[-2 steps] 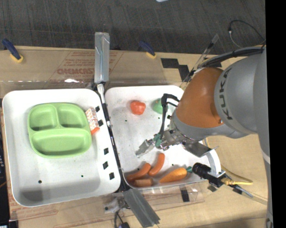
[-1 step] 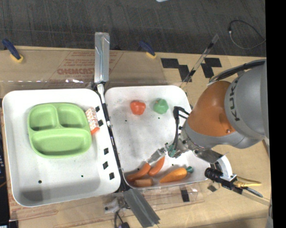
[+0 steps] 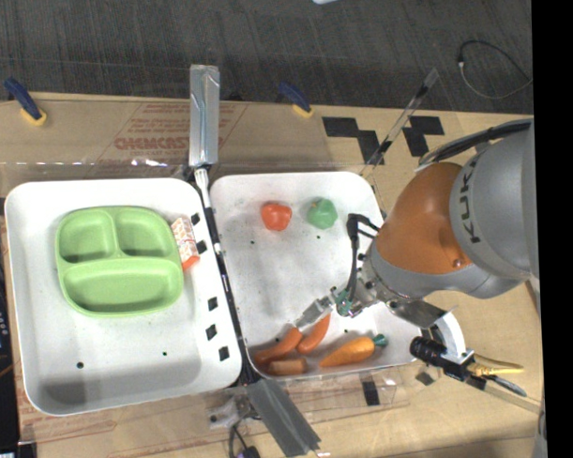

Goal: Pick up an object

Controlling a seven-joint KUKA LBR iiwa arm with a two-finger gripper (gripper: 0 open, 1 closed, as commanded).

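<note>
The right bin (image 3: pixel 270 280) holds a red toy pepper (image 3: pixel 276 215) and a green round toy (image 3: pixel 322 213) near its far side. Along its near edge lie several orange carrot-like pieces (image 3: pixel 352 351) (image 3: pixel 314 333) (image 3: pixel 283 343) and a brownish sausage shape (image 3: pixel 285 366). My gripper (image 3: pixel 329 310) hangs low over the near right part of this bin. Its tip is right above the upper end of the middle orange piece. The orange-banded wrist (image 3: pixel 423 237) hides the bin's right wall.
The left bin (image 3: pixel 48 373) holds a green divided tray (image 3: pixel 119 260), with a small red-and-white packet (image 3: pixel 184 240) against the bin's right wall. A grey bar (image 3: pixel 204 114) stands at the far end of the divider between the bins.
</note>
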